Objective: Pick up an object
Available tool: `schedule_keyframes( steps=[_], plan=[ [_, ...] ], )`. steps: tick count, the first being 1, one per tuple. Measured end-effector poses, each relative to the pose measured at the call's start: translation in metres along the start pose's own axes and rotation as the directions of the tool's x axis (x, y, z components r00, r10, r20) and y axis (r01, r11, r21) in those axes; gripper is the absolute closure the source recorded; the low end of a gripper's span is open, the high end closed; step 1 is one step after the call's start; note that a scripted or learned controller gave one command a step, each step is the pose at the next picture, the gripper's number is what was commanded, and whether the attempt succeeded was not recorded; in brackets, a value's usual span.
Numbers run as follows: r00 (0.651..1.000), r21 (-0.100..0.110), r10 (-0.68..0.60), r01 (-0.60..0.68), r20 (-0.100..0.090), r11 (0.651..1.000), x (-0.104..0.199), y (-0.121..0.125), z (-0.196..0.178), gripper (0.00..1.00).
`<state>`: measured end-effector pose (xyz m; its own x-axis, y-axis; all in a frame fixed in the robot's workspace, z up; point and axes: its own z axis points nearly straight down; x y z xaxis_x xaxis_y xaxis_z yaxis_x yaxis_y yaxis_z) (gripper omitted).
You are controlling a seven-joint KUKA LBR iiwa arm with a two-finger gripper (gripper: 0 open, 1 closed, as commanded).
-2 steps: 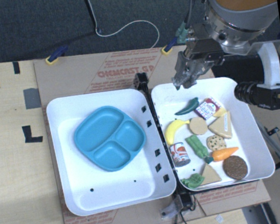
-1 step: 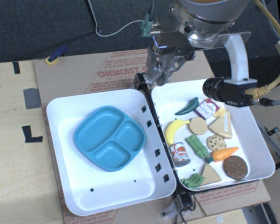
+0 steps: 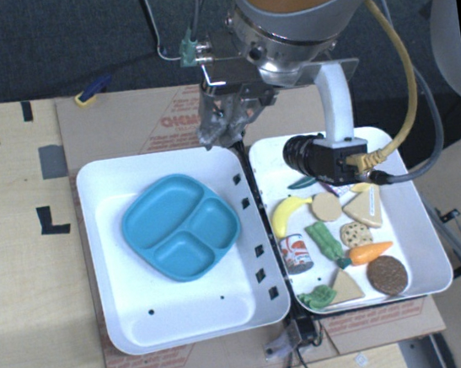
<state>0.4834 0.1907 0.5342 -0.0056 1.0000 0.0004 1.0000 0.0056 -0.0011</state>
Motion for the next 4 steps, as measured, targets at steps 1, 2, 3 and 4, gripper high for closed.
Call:
schedule_keyframes(
  steps=[1,2,3,4],
  plan=[
    [1.000,0.000,-0.001,0.001,0.000,1.000,0.045,0.000,0.000,1.00],
    [1.000,0.017,0.005,-0.005,0.010,1.000,0.042,0.002,0.171,1.00],
    [1.000,0.014,0.010,-0.010,0.008,1.000,-0.005,-0.002,0.294,1.00],
    [1.000,0.005,0.003,-0.003,0.001,1.000,0.000,-0.001,0.277,1.00]
  ],
)
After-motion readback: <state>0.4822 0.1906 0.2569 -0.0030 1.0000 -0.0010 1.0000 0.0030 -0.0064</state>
